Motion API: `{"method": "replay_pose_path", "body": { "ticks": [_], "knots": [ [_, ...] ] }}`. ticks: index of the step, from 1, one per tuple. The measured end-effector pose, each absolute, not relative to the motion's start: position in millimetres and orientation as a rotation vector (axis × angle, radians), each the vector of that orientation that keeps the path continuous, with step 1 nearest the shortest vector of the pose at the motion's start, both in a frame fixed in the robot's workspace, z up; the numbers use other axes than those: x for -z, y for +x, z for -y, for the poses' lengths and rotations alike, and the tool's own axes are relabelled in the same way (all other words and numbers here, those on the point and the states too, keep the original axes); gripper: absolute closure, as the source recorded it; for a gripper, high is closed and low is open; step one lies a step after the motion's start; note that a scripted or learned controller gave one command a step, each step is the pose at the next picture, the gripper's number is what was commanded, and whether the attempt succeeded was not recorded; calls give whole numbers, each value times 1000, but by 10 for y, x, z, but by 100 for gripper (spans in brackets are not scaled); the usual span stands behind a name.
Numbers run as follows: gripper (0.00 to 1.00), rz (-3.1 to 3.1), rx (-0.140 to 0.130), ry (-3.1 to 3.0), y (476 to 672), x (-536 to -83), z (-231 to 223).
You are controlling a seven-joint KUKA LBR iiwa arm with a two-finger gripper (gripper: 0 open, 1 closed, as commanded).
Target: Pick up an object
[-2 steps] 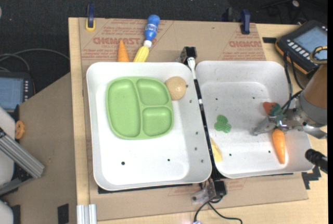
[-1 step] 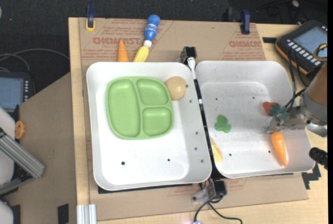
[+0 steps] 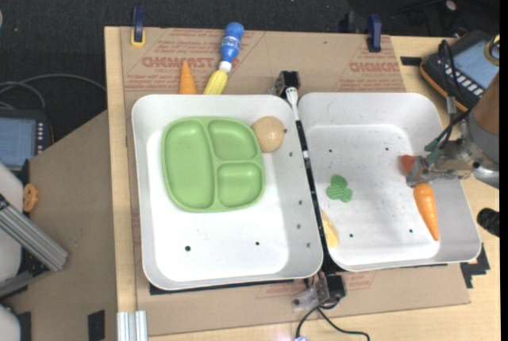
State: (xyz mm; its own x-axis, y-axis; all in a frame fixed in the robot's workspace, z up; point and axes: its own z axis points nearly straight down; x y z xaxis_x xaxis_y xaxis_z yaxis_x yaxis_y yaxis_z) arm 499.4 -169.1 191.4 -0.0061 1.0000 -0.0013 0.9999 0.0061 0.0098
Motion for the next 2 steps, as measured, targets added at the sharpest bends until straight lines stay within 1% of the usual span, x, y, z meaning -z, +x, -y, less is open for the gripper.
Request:
{"method": "replay_pose_path", "body": {
  "ticks": [1, 2],
  "knots": [
    [100, -2229, -9, 2208, 5005, -2324, 888],
    [100, -2231, -6, 2210, 5205, -2367, 162]
  ]
}}
